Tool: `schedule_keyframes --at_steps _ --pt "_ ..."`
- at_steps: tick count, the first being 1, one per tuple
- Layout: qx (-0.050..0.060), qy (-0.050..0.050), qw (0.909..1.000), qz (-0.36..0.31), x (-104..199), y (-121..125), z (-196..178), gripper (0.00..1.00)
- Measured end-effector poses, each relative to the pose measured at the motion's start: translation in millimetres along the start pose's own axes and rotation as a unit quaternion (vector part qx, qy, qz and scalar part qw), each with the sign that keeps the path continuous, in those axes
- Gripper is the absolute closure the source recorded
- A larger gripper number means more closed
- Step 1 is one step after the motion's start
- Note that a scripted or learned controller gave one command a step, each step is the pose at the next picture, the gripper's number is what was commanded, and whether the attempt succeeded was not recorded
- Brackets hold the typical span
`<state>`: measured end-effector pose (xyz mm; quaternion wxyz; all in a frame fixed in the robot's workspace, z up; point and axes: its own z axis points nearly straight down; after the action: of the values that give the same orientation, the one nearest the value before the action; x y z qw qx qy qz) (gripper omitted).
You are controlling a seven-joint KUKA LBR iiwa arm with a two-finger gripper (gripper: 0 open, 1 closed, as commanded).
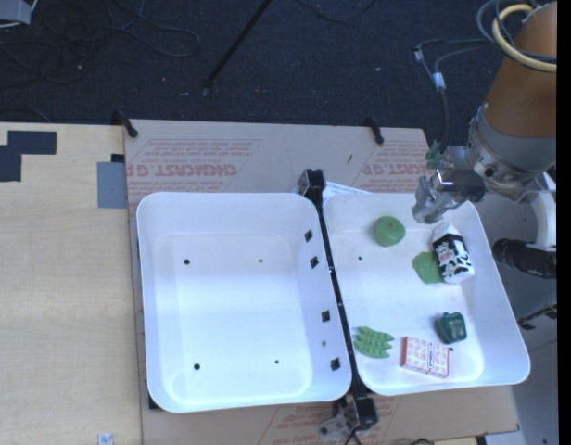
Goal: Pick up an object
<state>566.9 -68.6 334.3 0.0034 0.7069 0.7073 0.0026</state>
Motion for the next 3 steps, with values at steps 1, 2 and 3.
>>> schedule_keyframes --at_steps 1,2,3 --pt "0.009 0.001 1.0 0.004 -42 -85 41 1.0" --pt "0.006 0.001 1.0 -0.001 -21 -92 32 1.0" --pt "0.003 0.0 1.0 0.0 -12 -90 -22 1.0"
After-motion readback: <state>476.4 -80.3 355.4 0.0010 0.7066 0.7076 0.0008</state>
